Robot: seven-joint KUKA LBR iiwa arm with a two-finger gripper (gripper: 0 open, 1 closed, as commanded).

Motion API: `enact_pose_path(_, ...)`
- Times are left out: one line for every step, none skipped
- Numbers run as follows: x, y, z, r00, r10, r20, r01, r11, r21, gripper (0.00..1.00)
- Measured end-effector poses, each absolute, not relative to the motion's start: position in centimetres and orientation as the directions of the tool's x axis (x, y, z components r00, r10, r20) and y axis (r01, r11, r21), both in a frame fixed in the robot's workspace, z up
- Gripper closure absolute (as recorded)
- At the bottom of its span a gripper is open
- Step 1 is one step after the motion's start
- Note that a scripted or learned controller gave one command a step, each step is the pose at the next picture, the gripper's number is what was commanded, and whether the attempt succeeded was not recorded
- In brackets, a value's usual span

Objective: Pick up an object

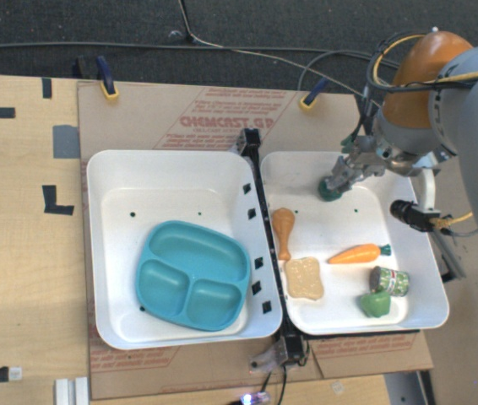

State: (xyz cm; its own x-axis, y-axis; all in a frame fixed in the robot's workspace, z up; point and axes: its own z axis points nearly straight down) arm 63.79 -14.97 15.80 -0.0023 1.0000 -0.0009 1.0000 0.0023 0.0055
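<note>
Now | carrot (356,255) long axis left-right, leafy end right; jaws' state cannot be told

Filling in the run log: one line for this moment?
claw: low in right bin, far side | carrot, bread, drumstick: untouched | tray: left bin

Even bright light, soft shadows, slight blur.

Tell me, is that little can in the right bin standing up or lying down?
Lying down: the can rests on its side beside the green pepper.
</note>
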Motion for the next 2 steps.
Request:
enact_pose_path(63.7, -15.9, 20.9, -0.001, 1.0, -0.002, 1.0, 0.001, 0.005, 1.0)
enact_pose_path(63.8, -15.9, 25.6, -0.002, 1.0, -0.001, 1.0, 0.002, 0.004, 1.0)
